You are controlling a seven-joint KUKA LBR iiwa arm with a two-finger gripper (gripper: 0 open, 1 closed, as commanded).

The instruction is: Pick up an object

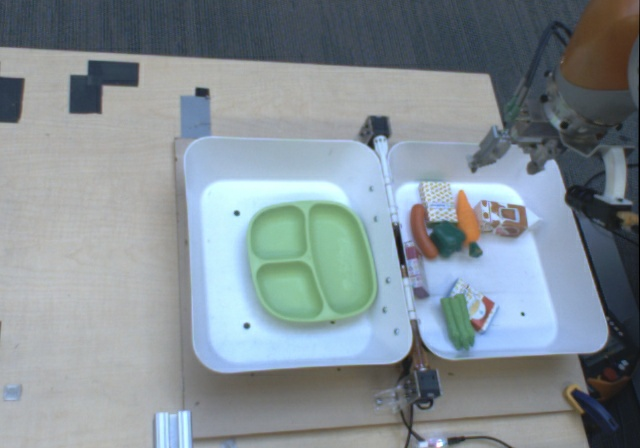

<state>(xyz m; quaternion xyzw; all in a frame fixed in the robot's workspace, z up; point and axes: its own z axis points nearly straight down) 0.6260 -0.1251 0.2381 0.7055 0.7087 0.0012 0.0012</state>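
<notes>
The jaws (512, 150) hang spread and hold nothing, over the far rim of the right bin (575, 321), apart from the toys below. Just nearer and left lies a tight cluster: a patterned packet (437, 202), one orange carrot (467, 216), a brown-and-white carton (503, 219), a red sausage (423, 232) and a dark green vegetable (449, 236). Near the front sit one light green vegetable (458, 322) and a small packet (478, 308). White floor lies open along the bin's right side. The left bin (215, 336) carries one green three-section plate (311, 262) at its middle, with bare margin all round, on the tabletop (90, 256).
</notes>
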